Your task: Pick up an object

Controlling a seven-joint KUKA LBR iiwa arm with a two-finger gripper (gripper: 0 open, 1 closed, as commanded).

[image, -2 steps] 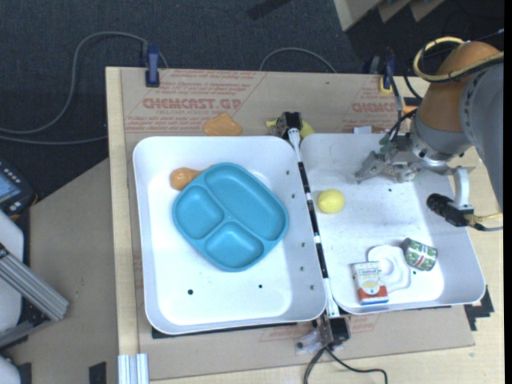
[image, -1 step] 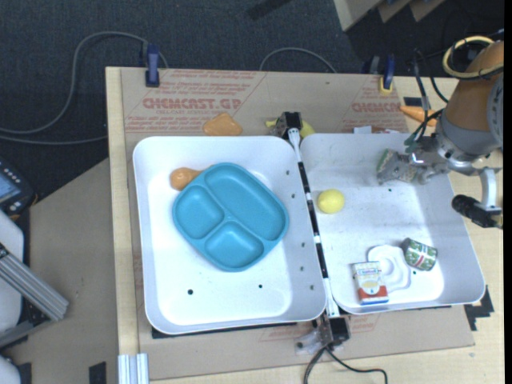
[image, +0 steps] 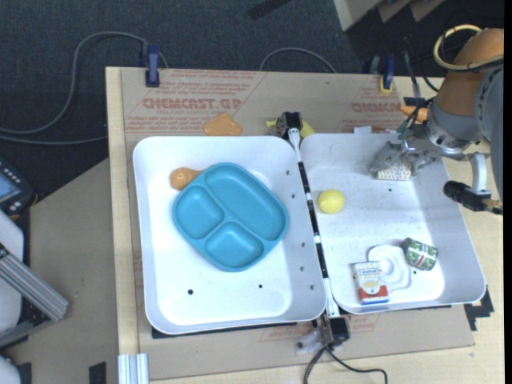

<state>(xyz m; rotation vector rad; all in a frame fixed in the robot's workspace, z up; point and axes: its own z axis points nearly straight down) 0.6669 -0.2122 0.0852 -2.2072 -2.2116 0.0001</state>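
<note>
Right bin (image: 448,238): yellow ball (image: 331,202) well left of tool (image: 392,165).

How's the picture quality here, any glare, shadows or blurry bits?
Camera view: even overhead light, mostly sharp; the left bin looks bright, nearly washed out around the blue divided plate; the yellow ball and gripper cast soft shadows in the right bin; the small carton's print is too small to read.

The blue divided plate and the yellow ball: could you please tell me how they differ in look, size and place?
The blue divided plate is far larger than the yellow ball. The plate is flat with three compartments; the ball is round. The plate lies in the left bin, the ball in the right bin. Both rest untouched, apart from the gripper.
</note>
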